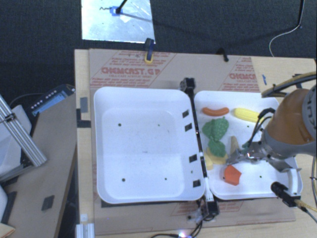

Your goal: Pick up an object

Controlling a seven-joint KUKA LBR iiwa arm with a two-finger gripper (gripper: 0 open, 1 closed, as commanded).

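Over the right bin (295, 181) the gripper (237, 156) hangs low, its grey arm (292, 125) with the orange band reaching in from the right; whether it is parted or closed cannot be told from this angle, and nothing is plainly seen caught in it. Using the gripper as the landmark: the orange-red block (232, 175) lies just below it, near but apart; the tan stick (234, 144) stands just above it, so close that contact cannot be judged; the pale yellow piece (214, 159) lies just to its left, by the divider between the 2 bins. Further up and left of the gripper sits the green broccoli (216, 129), with a smaller green piece (217, 148) between the broccoli and the pale yellow piece; well above the gripper lie the orange sausage (215, 111) and, to the right of that, the yellow corn (246, 114), both near the far wall; well to the gripper's left lies the left bin (143, 143).
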